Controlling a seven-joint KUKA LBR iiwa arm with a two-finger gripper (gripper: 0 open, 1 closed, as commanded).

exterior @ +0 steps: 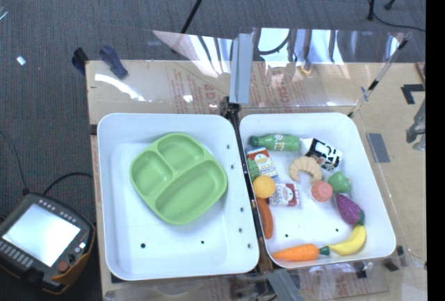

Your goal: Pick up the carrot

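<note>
On the left we see the green divided plate [179, 177] lying in the left bin [115, 237], no part of this step. In the right bin [368, 153], our carrot [299, 252] lies flat at about 7 o'clock along the near wall, its green top touching the banana [351, 240] at 5 o'clock. A slim orange piece [266, 219] at 9 o'clock could mislead us. We judge it best to descend over the carrot's thick middle, jaws crosswise, clear of wall and banana. The gripper [417, 127], beyond the bin at 3 o'clock, is too indistinct to read.
</note>
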